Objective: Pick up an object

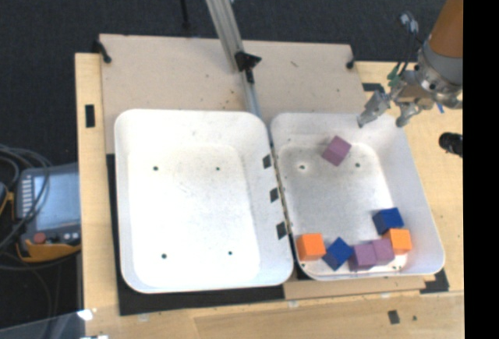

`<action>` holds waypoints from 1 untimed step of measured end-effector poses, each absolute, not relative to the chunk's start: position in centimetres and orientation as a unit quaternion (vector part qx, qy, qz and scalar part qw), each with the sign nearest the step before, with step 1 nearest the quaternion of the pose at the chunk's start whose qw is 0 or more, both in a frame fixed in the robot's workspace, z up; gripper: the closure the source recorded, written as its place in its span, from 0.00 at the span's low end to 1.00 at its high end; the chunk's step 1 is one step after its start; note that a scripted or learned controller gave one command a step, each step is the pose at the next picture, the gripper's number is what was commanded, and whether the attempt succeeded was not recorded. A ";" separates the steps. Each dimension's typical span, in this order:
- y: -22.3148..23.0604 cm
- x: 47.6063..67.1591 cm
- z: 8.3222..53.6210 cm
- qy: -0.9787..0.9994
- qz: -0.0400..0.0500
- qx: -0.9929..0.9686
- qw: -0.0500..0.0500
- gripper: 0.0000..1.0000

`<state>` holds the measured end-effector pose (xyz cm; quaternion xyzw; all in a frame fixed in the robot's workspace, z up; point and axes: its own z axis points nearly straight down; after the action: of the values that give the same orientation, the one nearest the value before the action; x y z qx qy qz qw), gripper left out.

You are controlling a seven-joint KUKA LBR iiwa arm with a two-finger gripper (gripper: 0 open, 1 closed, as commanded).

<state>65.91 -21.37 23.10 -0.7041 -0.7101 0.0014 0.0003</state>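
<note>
Gripper (387, 111) hung open, empty, above right bin (417, 181) far edge; I judged it staged for lone purple cube (337, 150).

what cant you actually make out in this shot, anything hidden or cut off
- Arm: cut off by the camera view's right side; just the orange band and wrist show.
- Gripper: small and blurred above the right bin's far rim; nothing visible between its fingers.
- Purple blocks in the near cluster: pressed together, too blurred to count.
- Handheld screen at the left edge: display unreadable.
</note>
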 end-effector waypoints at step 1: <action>-21.0 66.1 18.9 -0.710 0.001 -0.704 0.000 0.00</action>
<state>66.05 -21.03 18.89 -0.7039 -0.7103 0.0014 0.0002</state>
